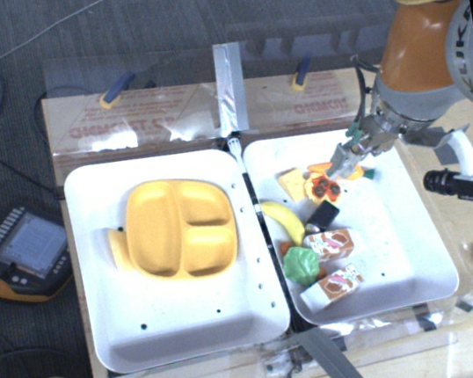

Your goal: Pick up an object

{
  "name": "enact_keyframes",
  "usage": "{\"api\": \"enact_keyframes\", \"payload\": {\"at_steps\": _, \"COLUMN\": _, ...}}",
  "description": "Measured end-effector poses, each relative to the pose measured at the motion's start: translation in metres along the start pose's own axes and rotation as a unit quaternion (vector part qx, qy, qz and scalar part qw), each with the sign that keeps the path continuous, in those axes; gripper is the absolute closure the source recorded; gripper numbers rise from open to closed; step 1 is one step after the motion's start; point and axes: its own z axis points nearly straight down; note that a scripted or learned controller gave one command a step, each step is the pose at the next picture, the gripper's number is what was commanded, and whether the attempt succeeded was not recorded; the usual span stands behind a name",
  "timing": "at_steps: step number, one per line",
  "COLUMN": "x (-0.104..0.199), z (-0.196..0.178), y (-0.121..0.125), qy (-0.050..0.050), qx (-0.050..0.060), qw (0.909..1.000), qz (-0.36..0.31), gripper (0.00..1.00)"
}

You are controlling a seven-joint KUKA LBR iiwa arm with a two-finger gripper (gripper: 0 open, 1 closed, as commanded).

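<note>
Two white bins on the bench, arm reaching in over the right one.

The left bin holds a yellow divided tray, upside down. The right bin holds a banana, a green crumpled object, two small cartons, a black block, a yellow wedge and an orange toy. The claw hangs low at the bin's far side, just beside the orange toy; whether it is spread or pinching, I cannot tell.
</note>
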Motion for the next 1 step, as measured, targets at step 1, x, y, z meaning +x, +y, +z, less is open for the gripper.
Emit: {"api": "enact_keyframes", "payload": {"at_steps": 1, "x": 0.0509, "z": 0.0175, "y": 0.0342, "qy": 0.001, "qx": 0.0, "qw": 1.0, "qz": 0.001, "gripper": 1.0}}
